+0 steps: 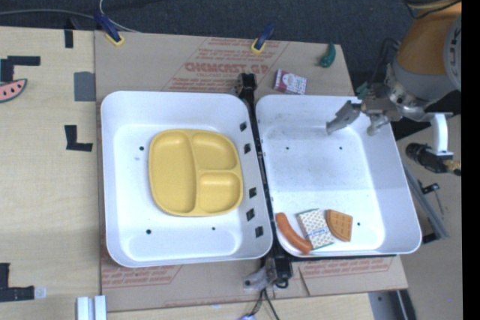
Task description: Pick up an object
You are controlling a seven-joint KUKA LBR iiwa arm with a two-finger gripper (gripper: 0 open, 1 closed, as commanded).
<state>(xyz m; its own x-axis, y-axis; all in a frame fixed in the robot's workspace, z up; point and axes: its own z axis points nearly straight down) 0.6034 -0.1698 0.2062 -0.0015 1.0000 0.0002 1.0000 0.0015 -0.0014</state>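
Three small objects lie along the front edge of the right bin [375, 168]: a red-orange sausage [291, 233], a white patterned card or packet [315, 227] and a brown waffle piece [339, 224]. My gripper [355, 121] hovers over the bin's far right corner, well away from them. Its two grey fingers are spread apart with nothing between them. The left bin [120, 161] holds a yellow divided plate [196, 171].
A small printed packet [289, 82] lies on the cardboard behind the right bin, and a green clip [328, 55] sits farther back. Black clamps join the bins along the middle. Cables run off the bench's right side.
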